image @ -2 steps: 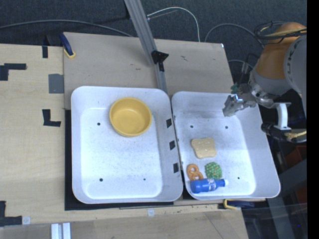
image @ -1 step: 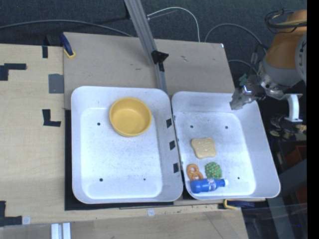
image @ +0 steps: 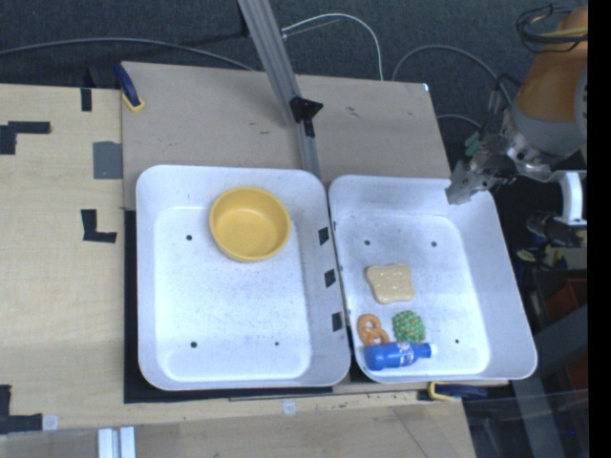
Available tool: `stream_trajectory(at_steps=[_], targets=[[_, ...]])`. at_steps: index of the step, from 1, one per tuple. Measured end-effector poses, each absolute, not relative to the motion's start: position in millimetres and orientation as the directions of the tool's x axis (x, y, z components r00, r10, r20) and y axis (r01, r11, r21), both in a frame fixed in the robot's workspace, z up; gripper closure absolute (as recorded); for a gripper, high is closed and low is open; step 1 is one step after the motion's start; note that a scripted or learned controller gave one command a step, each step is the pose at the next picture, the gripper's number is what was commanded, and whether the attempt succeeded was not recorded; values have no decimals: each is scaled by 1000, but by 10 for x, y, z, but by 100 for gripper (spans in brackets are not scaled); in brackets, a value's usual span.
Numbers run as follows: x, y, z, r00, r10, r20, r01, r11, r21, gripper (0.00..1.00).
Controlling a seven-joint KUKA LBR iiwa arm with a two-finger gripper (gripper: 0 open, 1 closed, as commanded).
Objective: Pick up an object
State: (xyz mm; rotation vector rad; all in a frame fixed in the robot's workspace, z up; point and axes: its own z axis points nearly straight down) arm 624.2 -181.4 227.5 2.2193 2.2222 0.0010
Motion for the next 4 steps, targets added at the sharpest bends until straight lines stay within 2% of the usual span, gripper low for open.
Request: stream_trajectory(at_steps=[1,4], targets=[[6224,-1246,2327,-6,1000,2,1000,6,0,100],[6478,371,2503,-7,1000,2,1000,7,0,100]])
